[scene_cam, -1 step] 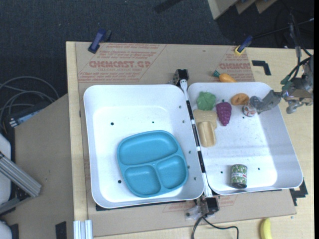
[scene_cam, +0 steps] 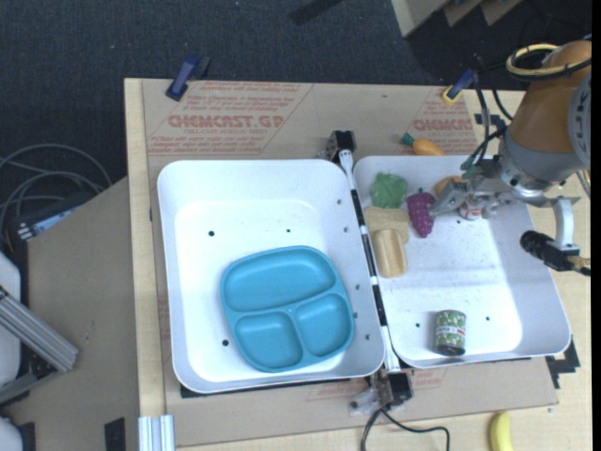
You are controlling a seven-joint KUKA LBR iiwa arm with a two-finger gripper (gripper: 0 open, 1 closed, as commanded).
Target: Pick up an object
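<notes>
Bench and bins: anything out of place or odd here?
Two items lie outside the bins: a carrot on the bench behind the right bin, and a banana at the bench's front edge. The can lies on its side.

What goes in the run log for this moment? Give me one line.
arm: over right bin far side | gripper: beside purple grapes, fingers unclear | held: nothing seen | left bin: blue tray | status: pick not done

The two bins [scene_cam: 188, 280] look like smooth white plastic with a light gloss, the blue tray [scene_cam: 286, 306] like matt plastic, the surface [scene_cam: 235, 120] like printed brown cardboard, and the floor [scene_cam: 94, 26] like dark rough carpet.
</notes>
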